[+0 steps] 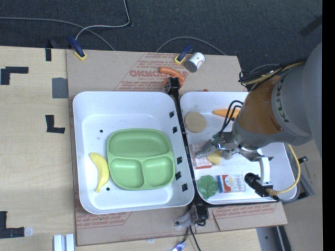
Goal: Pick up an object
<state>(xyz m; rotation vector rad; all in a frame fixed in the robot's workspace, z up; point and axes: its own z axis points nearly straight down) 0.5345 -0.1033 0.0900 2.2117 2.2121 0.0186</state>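
1. The left white bin (84,140) holds a green plastic divided tray (140,158) with a yellow banana (99,170) just beside it.
2. The right white bin (285,192) holds a tan round disc (195,122), an orange carrot-shaped piece (226,112), a green leafy item (207,186) and a small printed card (231,183).
3. The gripper (219,145) is low above a yellow wedge (213,158) and a flat packet (200,162); its opening I cannot tell.

Right bin (291,163), under my wrist: small yellow block (213,158) on a flat red-and-white packet (201,158). Tan round disc (195,122) near the back. Green leafy piece (207,185) touching a red-white-blue carton (231,183), front. Orange carrot (226,112), half hidden.
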